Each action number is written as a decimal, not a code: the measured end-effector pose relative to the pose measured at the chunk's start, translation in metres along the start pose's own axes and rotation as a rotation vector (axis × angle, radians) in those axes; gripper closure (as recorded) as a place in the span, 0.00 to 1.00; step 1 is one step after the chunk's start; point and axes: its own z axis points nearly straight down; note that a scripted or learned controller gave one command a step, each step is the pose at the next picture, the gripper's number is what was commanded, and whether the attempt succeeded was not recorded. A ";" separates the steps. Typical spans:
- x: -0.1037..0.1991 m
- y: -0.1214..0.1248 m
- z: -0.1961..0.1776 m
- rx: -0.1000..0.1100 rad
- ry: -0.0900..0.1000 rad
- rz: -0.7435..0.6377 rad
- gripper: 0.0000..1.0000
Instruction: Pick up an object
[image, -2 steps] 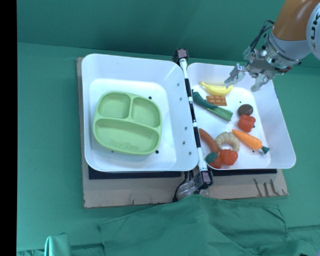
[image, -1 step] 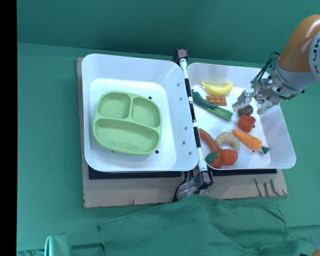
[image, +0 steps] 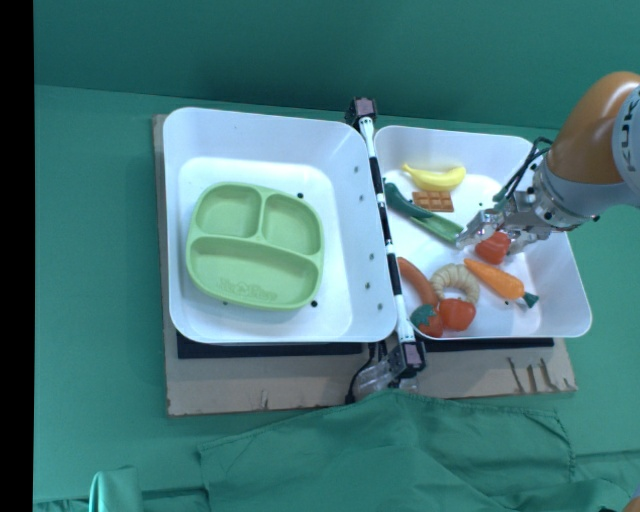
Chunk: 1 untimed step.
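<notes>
My gripper (image: 494, 238) hangs low in the right bin (image: 560, 300), near its right side. Its fingers stand apart on either side of a small red toy piece (image: 492, 248), which lies on the bin floor between them. I see no grip on it. Just below and to the right lies an orange carrot (image: 497, 281) with a green tip. A long green vegetable (image: 425, 213) runs up to the gripper's left finger.
In the same bin lie a yellow banana (image: 434, 176), a brown waffle square (image: 433, 201), a beige ring (image: 456, 281), an orange-red sausage shape (image: 416, 280), a red tomato (image: 458, 313) and a strawberry (image: 429, 320). The left bin (image: 200, 135) holds a green divided plate (image: 256, 245).
</notes>
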 end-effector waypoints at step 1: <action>-0.001 0.002 -0.014 -0.007 -0.003 0.001 1.00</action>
